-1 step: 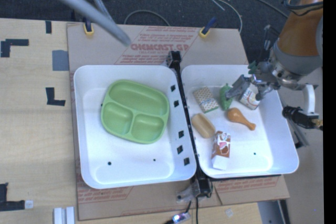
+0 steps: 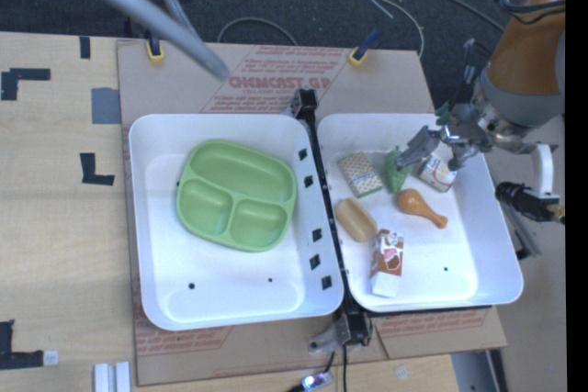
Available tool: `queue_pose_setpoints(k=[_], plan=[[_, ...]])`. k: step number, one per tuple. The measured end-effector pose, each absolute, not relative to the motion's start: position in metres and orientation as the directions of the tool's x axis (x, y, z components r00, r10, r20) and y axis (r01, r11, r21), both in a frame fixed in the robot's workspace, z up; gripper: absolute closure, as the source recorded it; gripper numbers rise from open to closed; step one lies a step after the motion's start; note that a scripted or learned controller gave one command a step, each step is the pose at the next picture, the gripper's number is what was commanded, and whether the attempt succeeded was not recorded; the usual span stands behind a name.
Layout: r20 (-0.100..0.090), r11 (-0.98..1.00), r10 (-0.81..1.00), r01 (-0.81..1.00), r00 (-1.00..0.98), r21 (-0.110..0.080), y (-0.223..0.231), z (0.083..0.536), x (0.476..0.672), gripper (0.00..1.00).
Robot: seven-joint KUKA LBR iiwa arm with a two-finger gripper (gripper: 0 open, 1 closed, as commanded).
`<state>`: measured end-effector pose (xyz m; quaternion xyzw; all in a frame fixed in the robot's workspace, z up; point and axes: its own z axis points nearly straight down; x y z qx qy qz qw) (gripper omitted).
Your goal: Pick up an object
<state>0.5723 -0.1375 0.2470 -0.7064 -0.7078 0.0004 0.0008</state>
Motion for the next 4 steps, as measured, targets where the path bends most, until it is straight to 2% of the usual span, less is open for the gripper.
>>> queue_pose_setpoints(k=[2, 3, 4], plan=[[0.0, 0.001, 1.0, 1.0, -0.001, -0.008, -0.128, 0.123, 0.558, 0.0], [0.0, 0.0, 1.0, 1.0, 0.0, 0.0, -0.128, 0.084, 0.558, 0.0], [0.002, 0.003, 1.0, 1.0, -0.003, 0.005, -0.127, 0.098, 0.56, 1.0]])
